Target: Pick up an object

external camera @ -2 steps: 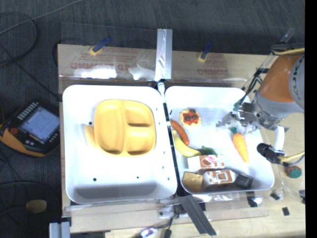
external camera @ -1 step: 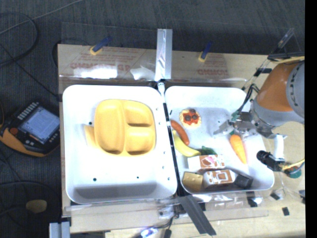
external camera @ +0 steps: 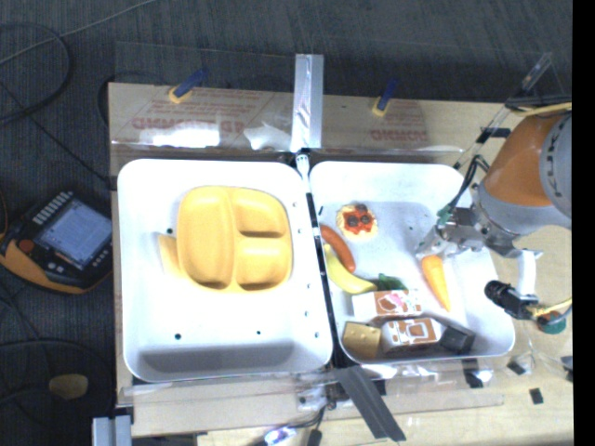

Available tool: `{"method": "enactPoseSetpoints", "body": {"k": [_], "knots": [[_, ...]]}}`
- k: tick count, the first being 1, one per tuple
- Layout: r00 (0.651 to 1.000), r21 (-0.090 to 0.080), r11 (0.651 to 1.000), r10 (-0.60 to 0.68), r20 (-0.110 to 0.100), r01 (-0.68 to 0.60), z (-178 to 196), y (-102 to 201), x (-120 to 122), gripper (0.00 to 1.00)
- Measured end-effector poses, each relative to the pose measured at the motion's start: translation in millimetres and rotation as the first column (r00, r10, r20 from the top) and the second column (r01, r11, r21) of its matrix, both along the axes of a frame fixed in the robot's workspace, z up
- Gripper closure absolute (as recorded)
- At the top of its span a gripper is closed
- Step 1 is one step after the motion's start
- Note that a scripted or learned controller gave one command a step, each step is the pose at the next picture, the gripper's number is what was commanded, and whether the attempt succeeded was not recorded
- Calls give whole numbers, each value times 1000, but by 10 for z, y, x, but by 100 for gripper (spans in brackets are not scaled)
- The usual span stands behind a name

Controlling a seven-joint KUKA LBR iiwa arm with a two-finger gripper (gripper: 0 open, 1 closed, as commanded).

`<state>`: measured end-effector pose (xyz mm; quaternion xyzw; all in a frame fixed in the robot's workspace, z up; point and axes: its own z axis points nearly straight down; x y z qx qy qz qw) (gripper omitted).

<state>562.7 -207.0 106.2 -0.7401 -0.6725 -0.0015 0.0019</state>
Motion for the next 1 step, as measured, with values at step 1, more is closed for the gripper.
{"method": "enactPoseSetpoints", "body": {"k": [1], "knots": [[999,-6,999,-43,-1,43,1217,743,369,100]]}}
